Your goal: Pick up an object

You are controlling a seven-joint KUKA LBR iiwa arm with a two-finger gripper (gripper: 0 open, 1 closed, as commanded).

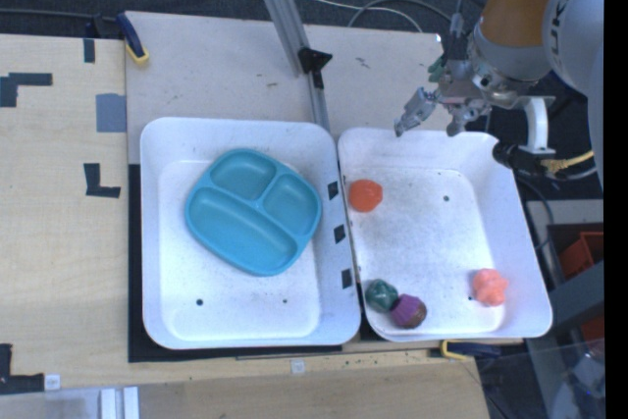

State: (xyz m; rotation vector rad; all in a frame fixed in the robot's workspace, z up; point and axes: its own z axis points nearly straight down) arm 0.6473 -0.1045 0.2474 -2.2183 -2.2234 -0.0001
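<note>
None of the candidate objects has been lifted yet; all four lie loose on the floor of the right bin [510,211]. The orange ball [365,195] sits near that bin's left wall, toward its far end. At the bin's near edge a dark green piece [381,293] and a purple piece [409,311] lie touching or almost touching, and a pinkish-orange lump [489,287] rests by the bin's near right corner, well apart from the others. The end effector [430,115] hangs over the far rim of the right bin, above and to the right of the orange ball, with its two fingers spread apart and nothing between them. I judge the task to be at its start: the arm is positioned over the bin, but no descent onto any object, no closing and no lift has taken place. The orange ball looks the nearest target and stands clear of neighbours. Left of the right bin, the second bin [157,211] holds a blue divided plate [253,211], and both bins rest on the bench [196,64].
</note>
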